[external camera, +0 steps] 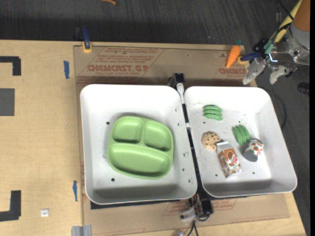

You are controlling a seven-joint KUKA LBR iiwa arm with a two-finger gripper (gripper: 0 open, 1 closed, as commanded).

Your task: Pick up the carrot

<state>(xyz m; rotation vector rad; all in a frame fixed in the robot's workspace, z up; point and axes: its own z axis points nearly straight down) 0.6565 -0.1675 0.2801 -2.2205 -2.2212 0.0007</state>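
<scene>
Overall light: even, fairly bright, from overhead.
Glare: the two shallow white plastic bins point(93, 132) look near washed out, their walls pale and low in contrast.
Shadows: soft and short; a thin dark one lies under the bins' near edge, and a faint one rings the green divided plastic tray point(141, 146).
Dim zone: the dark floor beyond the worktop's far edge.
Sharpness: slightly soft throughout; print on the tan cardboard sheet point(118, 63) is fuzzy.

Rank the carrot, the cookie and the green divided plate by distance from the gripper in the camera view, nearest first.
From the gripper, past the right bin's far right corner:
1. Carrot, on the cardboard just left of the gripper, outside the bins.
2. Cookie, in the right bin's left half.
3. Green divided plate, in the left bin.
</scene>
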